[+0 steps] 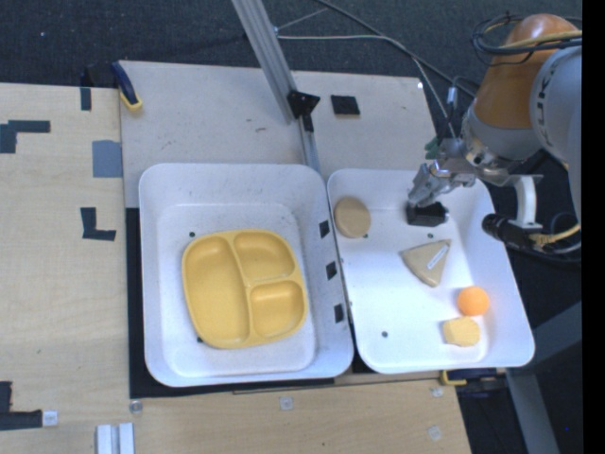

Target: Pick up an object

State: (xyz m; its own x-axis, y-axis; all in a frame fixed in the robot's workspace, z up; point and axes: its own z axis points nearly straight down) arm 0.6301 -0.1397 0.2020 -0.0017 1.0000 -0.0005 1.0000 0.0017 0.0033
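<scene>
Right bin: lying beside the left bin, their inner rims nearly touching along the middle of the bench.
Open room: the middle and near-left part of the right bin's floor is lying bare; the far-left corner, far-right corner and near-right corner are each taken.
Round tan piece: sitting near the right bin's far-left corner, just inside the left rim.
Wedge: resting around the bin's middle, toward the right side, apart from the other things.
Orange ball: sitting close to the right rim, just above the yellow block at the near-right corner.
Yellow tray: lying in the middle of the left bin, three compartments showing.
Arm: reaching in over the right bin's far-right corner.
Gripper: hanging low over the far-right part of the bin, a small dark piece at its tip; whether the fingers are spread or closed cannot be made out, nor whether anything is clamped.
</scene>
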